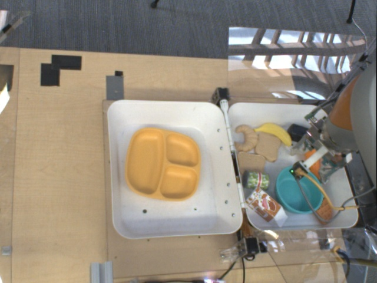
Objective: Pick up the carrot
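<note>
Wooden bench (59,175): the gripper (312,158) is lowered over the carrot (316,165) beside the teal bowl (297,194), ready for grasping; its opening cannot be told.

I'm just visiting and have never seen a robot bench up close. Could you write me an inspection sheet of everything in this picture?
Surface: light wooden bench bearing two shallow white bins, left bin and right bin.
Job's things: orange carrot in the right bin, beside the gripper.
Clutter: yellow three-compartment plastic tray in the left bin; in the right, yellow banana, tan croissant, teal bowl, green-labelled can, red-and-white box.
Grippers: one gripper low over the right bin; jaws' state unclear.
Cables: thin wires at the bench's near edge.
Surroundings: grey carpet beyond the bench.
</note>
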`<state>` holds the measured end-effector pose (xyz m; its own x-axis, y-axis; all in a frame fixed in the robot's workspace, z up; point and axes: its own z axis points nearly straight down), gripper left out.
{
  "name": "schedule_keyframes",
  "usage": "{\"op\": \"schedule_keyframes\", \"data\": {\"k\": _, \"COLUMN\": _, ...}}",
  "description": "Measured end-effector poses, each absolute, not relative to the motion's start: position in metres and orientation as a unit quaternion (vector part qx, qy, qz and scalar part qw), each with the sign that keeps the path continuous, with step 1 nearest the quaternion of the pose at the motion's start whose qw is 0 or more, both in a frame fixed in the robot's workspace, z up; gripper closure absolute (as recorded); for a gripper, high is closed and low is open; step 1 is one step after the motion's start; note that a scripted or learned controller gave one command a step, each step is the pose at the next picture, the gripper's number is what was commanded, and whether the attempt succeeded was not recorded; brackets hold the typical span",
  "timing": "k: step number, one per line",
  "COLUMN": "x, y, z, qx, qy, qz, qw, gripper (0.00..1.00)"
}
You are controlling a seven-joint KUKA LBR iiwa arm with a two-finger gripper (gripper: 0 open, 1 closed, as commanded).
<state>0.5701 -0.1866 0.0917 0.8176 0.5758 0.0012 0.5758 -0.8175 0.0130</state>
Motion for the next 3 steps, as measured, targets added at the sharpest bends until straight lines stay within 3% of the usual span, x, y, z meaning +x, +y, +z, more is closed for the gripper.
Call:
{"op": "schedule_keyframes", "data": {"k": 1, "x": 0.572, "y": -0.186, "z": 0.104, "qx": 0.951, "qy": 0.309, "qz": 0.0041, "qw": 0.008, "gripper": 1.0}}
{"op": "schedule_keyframes", "data": {"k": 2, "x": 0.572, "y": -0.185, "z": 0.104, "qx": 0.951, "qy": 0.31, "qz": 0.0034, "qw": 0.007, "gripper": 0.0}}
{"op": "schedule_keyframes", "data": {"k": 3, "x": 0.588, "y": -0.2, "z": 0.087, "qx": 0.957, "qy": 0.291, "qz": 0.0023, "qw": -0.005, "gripper": 0.0}}
